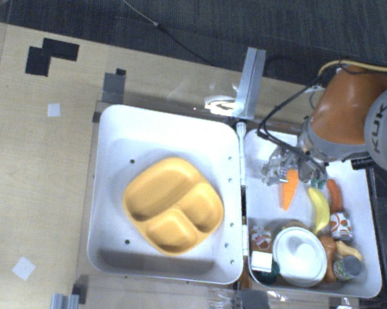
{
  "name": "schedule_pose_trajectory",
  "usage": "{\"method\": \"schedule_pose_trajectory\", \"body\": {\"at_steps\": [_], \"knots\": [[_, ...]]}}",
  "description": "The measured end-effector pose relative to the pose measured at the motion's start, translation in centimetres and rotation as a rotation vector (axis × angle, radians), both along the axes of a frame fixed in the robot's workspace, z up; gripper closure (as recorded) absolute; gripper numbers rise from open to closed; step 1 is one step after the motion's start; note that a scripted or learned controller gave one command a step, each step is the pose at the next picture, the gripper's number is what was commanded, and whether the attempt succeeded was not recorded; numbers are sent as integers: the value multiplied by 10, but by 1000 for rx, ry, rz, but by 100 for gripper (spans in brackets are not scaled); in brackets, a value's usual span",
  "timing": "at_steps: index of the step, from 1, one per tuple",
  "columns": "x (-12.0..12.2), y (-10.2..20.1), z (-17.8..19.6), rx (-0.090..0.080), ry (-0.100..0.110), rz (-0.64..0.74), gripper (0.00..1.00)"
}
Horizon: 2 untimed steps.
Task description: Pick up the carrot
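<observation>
You've got the arm (372,119) in from the right and low over the upper part of the right bin (266,148), and the gripper (288,170) sits right at the top end of the carrot (288,192). The carrot hangs point-down from there, its orange body running toward the middle of the bin, and it reads as pinched between the metal fingers (276,167) at its thick end (the shiny hardware crowds that spot, so treat the grip as likely rather than proven). So the jaws look closed down to carrot width, with the carrot in them. Whether it's off the bin floor yet, you can't tell from this slanted look. Just beside it lie the banana (320,209) and a red-orange piece (334,194), with the white bowl (300,255) lower down, all apart from the carrot. The left bin (108,173) holds the yellow divided plate (173,203), untouched. By my read, the reach and the close are done; what's left for you is a clean lift clear of the clutter, and watching that the carrot doesn't slip from that end-on hold.
</observation>
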<state>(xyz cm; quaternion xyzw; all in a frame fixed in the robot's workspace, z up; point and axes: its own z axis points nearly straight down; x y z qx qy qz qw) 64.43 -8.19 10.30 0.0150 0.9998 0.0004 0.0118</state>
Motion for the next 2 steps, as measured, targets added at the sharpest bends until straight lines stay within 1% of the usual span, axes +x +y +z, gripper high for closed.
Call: {"method": "schedule_pose_trajectory", "body": {"at_steps": [1, 2], "knots": [[-90, 39, 86, 3, 10, -155, 100], [-52, -6, 46, 5, 16, -411, 100]]}}
